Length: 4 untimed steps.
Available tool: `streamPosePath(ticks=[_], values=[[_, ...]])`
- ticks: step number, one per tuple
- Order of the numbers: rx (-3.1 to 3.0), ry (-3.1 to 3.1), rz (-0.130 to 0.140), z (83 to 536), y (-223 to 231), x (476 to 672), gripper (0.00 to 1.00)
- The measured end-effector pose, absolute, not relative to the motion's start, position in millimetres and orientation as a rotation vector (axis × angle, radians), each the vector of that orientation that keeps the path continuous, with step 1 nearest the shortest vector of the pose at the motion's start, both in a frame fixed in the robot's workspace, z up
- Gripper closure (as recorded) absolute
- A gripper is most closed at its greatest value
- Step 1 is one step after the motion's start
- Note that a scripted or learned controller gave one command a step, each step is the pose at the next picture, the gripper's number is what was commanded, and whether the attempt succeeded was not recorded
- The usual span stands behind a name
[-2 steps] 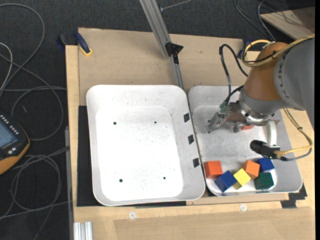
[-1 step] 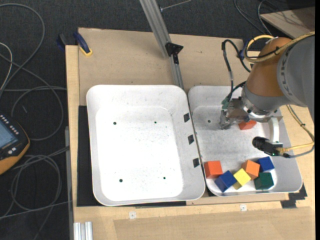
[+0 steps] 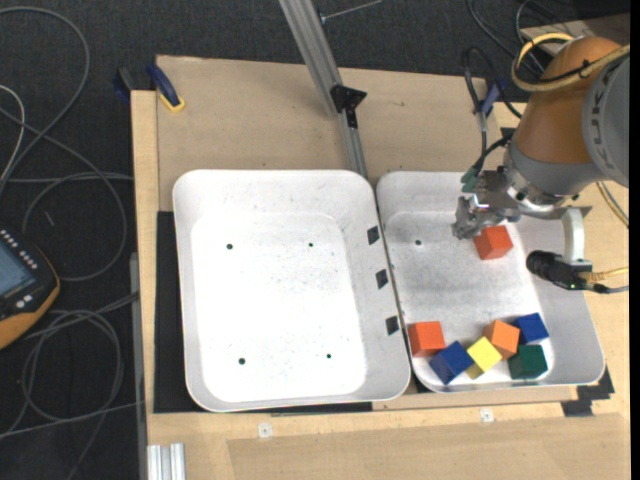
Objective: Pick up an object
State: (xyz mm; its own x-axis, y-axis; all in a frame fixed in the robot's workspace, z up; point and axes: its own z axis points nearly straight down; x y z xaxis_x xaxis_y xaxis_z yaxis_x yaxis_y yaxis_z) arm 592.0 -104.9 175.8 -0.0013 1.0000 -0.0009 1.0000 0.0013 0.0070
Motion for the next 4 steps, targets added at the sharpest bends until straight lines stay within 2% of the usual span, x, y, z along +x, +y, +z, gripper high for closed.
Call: streamPosePath(ticks=[1,4], values=[[2.215,2.219,0.007,223.6,-104.7,593.8,1.0],[2.214,2.232,0.005,254.2,68.8,560.8,1.0]])
